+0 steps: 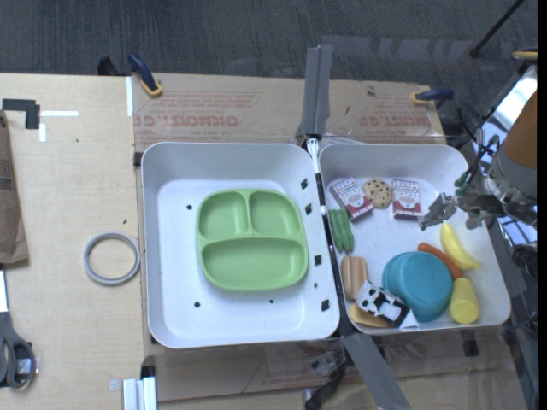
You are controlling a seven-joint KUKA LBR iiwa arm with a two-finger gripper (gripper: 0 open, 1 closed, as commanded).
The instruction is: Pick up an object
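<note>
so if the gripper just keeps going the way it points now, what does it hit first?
The gripper points down and leftward over the right bin. Straight on, it likely meets the bare bin floor beside the banana, possibly clipping the banana's top end. Depth is unclear from this slanted view.

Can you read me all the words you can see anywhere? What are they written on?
Red print on the cardboard sheet behind the bins: it looks upside down and too blurred to read for sure.
Two small red-and-white packets in the right bin: print too small to read.
Brown paper bag at the left edge: dark marks, unreadable.
Nothing else carries words.
</note>
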